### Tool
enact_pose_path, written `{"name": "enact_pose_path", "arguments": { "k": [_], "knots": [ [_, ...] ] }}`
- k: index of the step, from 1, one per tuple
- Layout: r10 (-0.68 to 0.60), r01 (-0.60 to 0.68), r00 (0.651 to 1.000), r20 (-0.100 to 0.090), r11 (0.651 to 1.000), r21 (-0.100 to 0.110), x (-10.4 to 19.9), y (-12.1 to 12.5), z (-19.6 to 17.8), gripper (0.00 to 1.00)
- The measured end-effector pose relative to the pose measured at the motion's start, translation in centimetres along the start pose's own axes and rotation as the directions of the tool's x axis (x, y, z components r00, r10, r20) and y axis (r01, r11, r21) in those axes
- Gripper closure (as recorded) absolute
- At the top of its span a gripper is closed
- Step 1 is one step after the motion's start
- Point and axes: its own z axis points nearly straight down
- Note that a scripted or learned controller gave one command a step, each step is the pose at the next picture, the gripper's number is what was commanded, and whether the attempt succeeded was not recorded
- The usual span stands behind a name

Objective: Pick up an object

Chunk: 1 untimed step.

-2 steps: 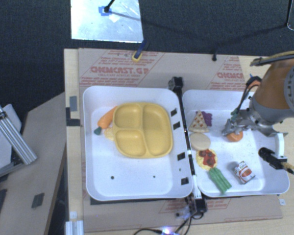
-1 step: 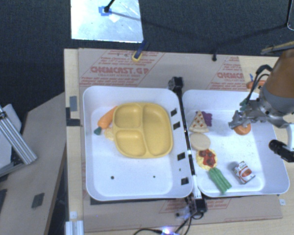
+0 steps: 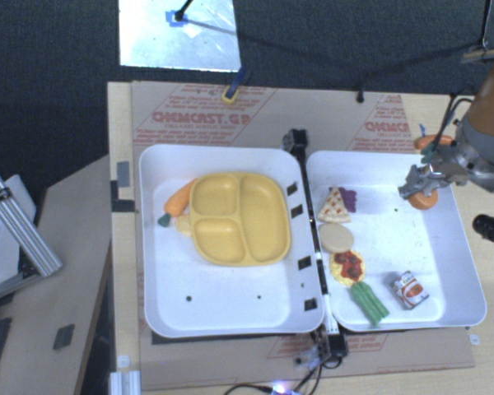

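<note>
Down at the front edge of the bench, you could see a small bunch of wires (image 3: 317, 356) where the two white bins met. Your right bin (image 3: 469, 295) held little toy foods: a green stick (image 3: 369, 301) and a small red and white can (image 3: 408, 289) near the front, a red and yellow piece (image 3: 347, 265) beside them, a flat tan round (image 3: 337, 237) above that, and a pizza slice (image 3: 335, 206) touching a purple bit (image 3: 348, 197) near the back. Your left bin (image 3: 160, 303) held a yellow tray (image 3: 237, 218) with three parts, and a toy carrot (image 3: 178, 198) lay against its left side.

Your gripper (image 3: 421, 184) hung over the far right of the right bin, just above a small orange thing (image 3: 425, 202). You could not tell if the claw was wide or narrow, or if it held anything.

Brown board with red letters (image 3: 199, 115) lay under the bins. Dark blue carpet (image 3: 49, 64) covered the floor, and a shiny silver sheet (image 3: 179, 23) lay on it at the back.
</note>
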Motion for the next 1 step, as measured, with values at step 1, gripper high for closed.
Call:
{"name": "enact_pose_path", "arguments": {
  "k": [1],
  "knots": [
    [0.000,0.000,1.000,-0.001,1.000,0.004,0.01,0.09,0.20,1.00]
  ]
}}
